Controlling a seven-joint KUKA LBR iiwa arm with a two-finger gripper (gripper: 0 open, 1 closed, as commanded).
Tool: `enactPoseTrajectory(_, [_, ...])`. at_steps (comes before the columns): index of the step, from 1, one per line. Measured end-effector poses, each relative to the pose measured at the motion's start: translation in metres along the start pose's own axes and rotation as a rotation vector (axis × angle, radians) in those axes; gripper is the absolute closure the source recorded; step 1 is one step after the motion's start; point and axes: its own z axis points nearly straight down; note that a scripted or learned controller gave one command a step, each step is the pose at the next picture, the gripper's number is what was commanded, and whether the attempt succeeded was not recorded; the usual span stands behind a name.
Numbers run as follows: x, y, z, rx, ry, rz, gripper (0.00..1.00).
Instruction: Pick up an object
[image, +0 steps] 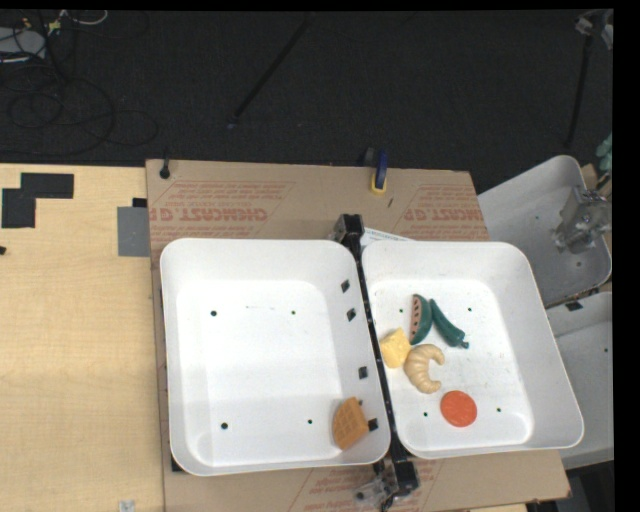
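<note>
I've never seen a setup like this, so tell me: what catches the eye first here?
Two shallow white bins sit side by side on a cardboard sheet. The right bin holds a small huddle of toy food: a croissant, a yellow wedge, a green pod, a watermelon slice and an orange disc. In the left bin, a lone brown biscuit leans in the near right corner.

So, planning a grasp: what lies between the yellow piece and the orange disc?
The camera view shows the croissant between the yellow piece and the orange disc.
</note>
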Motion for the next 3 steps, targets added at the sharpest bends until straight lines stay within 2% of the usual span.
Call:
enactPoseTrajectory(1, [-0.120,0.009,0.001,0.000,-0.005,0.020,1.00])
enactPoseTrajectory(2, [-0.061,0.005,0.000,0.000,0.000,0.005,1.00])
enactPoseTrajectory(3, [0.019,0.000,0.000,0.000,0.000,0.000,1.00])
